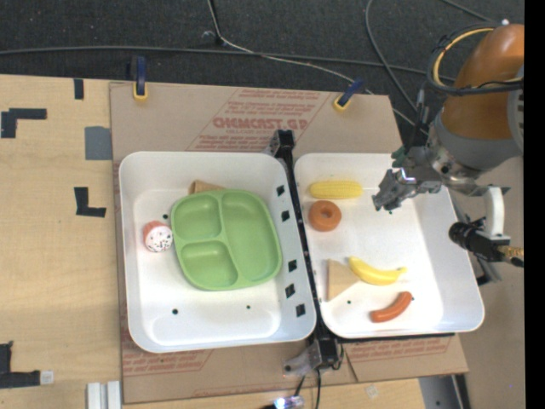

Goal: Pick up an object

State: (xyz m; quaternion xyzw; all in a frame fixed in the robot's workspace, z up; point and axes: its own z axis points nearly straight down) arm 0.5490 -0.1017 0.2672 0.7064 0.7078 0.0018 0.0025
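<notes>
Nearest the claw (390, 198) we find the corn cob (335, 189), a yellow piece lying lengthwise near the far wall of the right bin (443, 254), just to the left of the dark fingertips and apart from them. The claw hangs over the upper middle of that bin with nothing between its fingers; they look to us close together, though at this size we cannot tell how far they are parted. Just below the corn sits an orange doughnut (324, 216), close to the bin's left wall. Nearer the front lie a banana (376, 271), a tan wedge (340, 279) touching its left end, and a red sausage (392, 307) beside the front rim.

The left bin (140, 305) holds a green divided tray (226, 238) that takes up most of its middle, with a small brown piece (205, 187) peeking out from behind its far edge and a small white and red ball (157, 239) just beside its left side.

The two bins touch along a black divider (294, 245) and rest on a cardboard sheet (255, 118) clamped to the wooden table (51, 254). In the right bin, the floor to the right of the food is bare white, from under the claw down to the front right corner. The grey arm (477, 135) with its orange band comes in over the bin's right rim.
</notes>
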